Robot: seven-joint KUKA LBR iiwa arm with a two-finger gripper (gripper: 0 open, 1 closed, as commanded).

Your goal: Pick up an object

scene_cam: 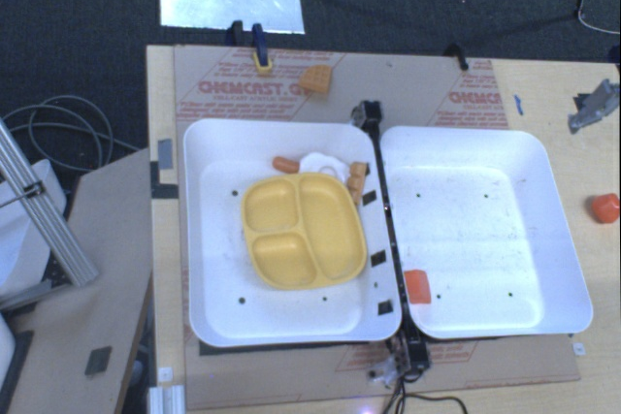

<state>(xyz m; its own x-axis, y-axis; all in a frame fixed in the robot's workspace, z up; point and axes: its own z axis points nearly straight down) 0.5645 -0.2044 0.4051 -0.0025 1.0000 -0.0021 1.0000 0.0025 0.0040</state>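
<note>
The worktop (417, 87) carries two white bins side by side, and nothing on it looks lifted yet. By my reading the pick has not begun, and the whole of it is left: choosing a thing, closing on it and raising it.

The left bin (209, 208) fills the middle left of the frame and holds most of the candidates. The right bin (485, 218), at the middle right, has just one item.

The largest thing is a yellow divided plate (303, 230) lying flat in the centre of the left bin. Just above it, partly tucked behind its upper edge, is a white piece (325, 164) whose shape I cannot make out.

An orange block (416, 286) sits in the lower left corner of the right bin, well apart from everything else, and looks the easiest target.

A small waffle (315, 79) lies outside the bins, on the worktop at the upper middle.

A little sausage (286, 165) and a tan cork-like bit (357, 177) lie beside the white piece.

How the claw stands, I cannot tell.
</note>
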